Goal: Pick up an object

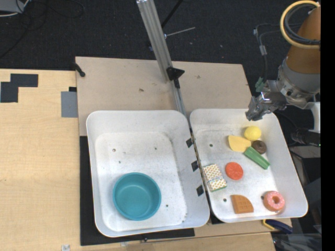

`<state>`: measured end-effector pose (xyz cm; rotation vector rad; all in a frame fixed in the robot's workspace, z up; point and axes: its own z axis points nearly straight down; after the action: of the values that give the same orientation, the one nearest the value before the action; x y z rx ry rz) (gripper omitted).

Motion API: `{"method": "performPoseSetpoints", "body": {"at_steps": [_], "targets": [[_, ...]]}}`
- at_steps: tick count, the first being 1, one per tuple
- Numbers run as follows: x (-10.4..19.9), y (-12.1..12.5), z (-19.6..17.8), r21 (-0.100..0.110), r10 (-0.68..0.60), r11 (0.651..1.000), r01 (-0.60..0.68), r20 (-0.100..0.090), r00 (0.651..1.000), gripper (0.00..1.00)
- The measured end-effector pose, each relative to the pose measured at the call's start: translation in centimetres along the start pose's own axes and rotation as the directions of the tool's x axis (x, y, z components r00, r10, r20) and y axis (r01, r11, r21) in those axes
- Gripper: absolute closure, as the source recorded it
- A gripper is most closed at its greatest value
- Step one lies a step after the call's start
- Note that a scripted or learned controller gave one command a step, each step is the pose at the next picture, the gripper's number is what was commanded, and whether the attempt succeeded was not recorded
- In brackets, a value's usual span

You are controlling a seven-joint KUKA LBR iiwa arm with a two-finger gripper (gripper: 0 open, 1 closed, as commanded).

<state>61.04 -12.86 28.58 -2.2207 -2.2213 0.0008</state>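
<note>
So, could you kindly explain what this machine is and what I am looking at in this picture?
One camera looks down at a slant on a bench with two white bins. The robot arm reaches in from the right; its gripper hangs over the right bin's far edge, holding nothing visible. That bin contains toy food: a yellow ball, a cheese wedge, a red disc, a pink doughnut and more. The left bin holds a teal bowl.

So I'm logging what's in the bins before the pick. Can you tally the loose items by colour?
Yellow: 2, a ball and a wedge
Green: 1, a stick
Brown: 2, a small round piece and a toast-like slab
Red: 1, a disc
Pink: 1, a doughnut
Checked: 1, a block
Teal: 1, a bowl
Total: 9
</note>
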Motion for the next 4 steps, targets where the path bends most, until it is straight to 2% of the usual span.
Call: {"method": "performPoseSetpoints", "body": {"at_steps": [1,3,4], "targets": [[-1.0,-0.1,5.2,0.004,0.0,1.0,0.0,-0.001,1.0,0.0],[-0.5,-2.0,16.7,0.004,0.0,1.0,0.0,-0.001,1.0,0.0],[-0.6,-1.9,15.4,-0.001,0.0,1.0,0.0,0.0,1.0,1.0]]}}
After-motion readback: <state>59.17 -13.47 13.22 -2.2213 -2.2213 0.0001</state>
